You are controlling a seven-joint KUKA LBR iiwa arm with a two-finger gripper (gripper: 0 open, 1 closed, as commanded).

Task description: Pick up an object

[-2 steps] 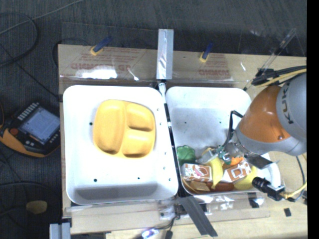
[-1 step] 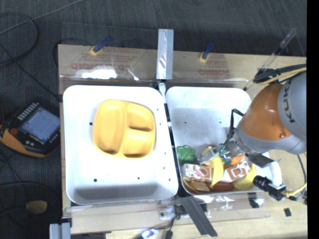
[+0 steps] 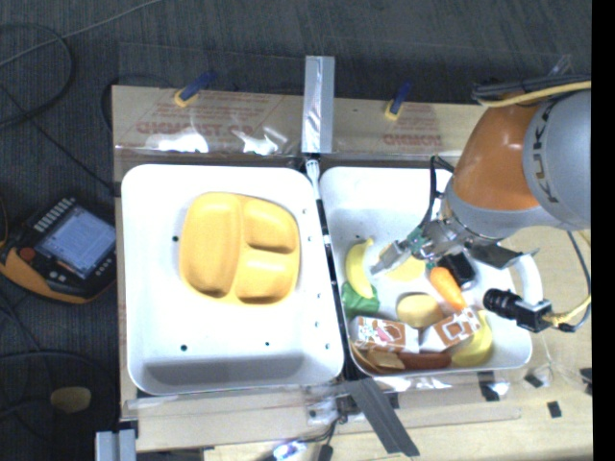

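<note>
The right bin (image 3: 384,195) holds a pile of toy food: a yellow banana (image 3: 357,265) with a green piece (image 3: 360,303) at its lower end, an orange carrot (image 3: 446,286), a pale yellow lump (image 3: 418,308), printed snack packets (image 3: 382,334) and a brown box (image 3: 455,327). My gripper (image 3: 411,250) hangs low over the middle of this bin, just right of the banana and above the pale lump. Nothing shows between its fingers. The arm's orange band (image 3: 495,166) covers the bin's back right corner.
The left bin (image 3: 154,353) carries a yellow three-compartment tray (image 3: 238,246). A metal divider post (image 3: 318,104) stands at the back between the bins. A handheld device (image 3: 67,248) lies on the floor to the left. A black cable fitting (image 3: 509,305) sticks out by the right bin's edge.
</note>
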